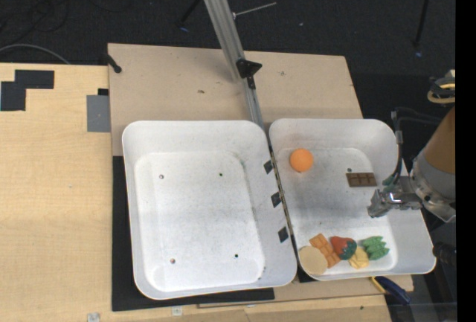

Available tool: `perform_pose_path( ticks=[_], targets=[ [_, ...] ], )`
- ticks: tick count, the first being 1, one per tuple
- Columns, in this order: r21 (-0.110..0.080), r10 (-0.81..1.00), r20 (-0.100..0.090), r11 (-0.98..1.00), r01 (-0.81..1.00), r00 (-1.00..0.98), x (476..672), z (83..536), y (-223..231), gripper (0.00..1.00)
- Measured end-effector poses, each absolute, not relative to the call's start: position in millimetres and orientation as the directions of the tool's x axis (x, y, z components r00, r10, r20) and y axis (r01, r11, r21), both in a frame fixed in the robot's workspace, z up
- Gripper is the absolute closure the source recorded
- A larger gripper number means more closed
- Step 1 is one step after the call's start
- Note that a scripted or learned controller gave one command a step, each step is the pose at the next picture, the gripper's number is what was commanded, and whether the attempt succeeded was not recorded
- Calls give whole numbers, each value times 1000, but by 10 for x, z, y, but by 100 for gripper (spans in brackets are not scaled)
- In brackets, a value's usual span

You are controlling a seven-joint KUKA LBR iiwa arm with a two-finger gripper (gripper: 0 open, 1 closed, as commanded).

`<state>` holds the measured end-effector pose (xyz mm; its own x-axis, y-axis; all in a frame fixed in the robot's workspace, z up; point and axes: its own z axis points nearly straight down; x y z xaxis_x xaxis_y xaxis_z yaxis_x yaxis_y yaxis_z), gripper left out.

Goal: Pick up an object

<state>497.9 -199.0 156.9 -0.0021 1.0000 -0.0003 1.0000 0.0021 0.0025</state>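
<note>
The right bin (387, 136) holds an orange ball (301, 161) near its left wall and a brown chocolate bar (361, 179) toward the right. Along its front edge lie a tan disc (313, 261), an orange piece (324, 247), a red piece (343, 246), a yellow piece (359, 259) and a green leafy piece (375, 247). My gripper (381, 207) reaches in from the right, low over the bin floor, just below and right of the chocolate bar and above the green piece. Nothing shows between its fingers.
The left bin (195, 205) lies beside the right one, with black clips (277, 198) along the shared wall. A slanted aluminium rail (225, 30) rises behind the bins. Tan board and wooden bench surround them.
</note>
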Motion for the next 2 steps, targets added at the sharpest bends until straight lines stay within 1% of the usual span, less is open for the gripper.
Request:
perform_pose_path(
  ticks=[1, 2],
  targets=[
    [3, 1000, -1, 2, 1000, -2, 5073, 2070, -1939, 100],
    [0, 1000, 0, 1, 1000, -1, 5075, 2222, -1948, 100]
  ],
)
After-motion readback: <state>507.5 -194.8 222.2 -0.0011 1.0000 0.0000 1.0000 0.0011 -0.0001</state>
